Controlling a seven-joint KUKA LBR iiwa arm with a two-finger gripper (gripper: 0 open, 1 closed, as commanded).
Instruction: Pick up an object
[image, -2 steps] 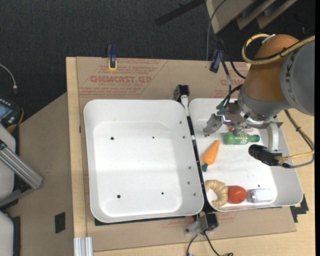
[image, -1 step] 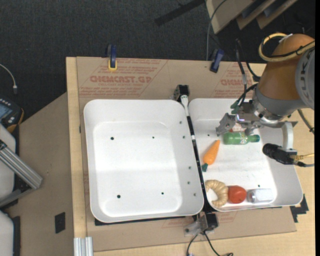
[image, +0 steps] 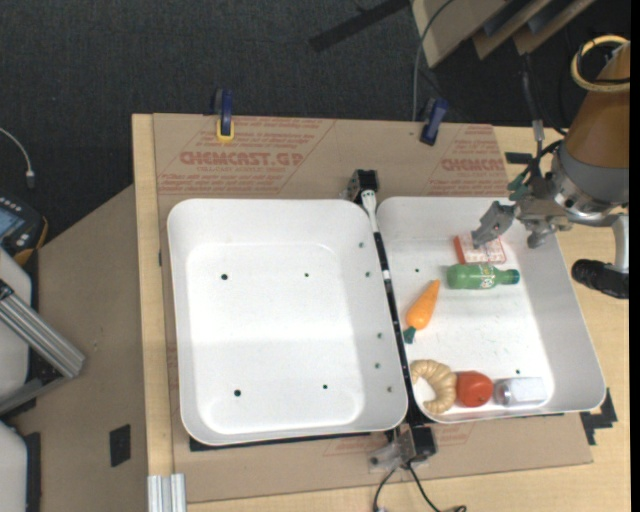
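The gripper (image: 497, 226) hangs over the right bin (image: 560, 330), I cannot tell if open or closed, above the green bottle (image: 481, 278) at its 6 o'clock, so it seems the approach; next it must go down.

Two bins are sitting side by side; the right bin (image: 560, 330) is holding a bottle (image: 481, 278), carrot (image: 423, 305) and croissant (image: 434, 383)
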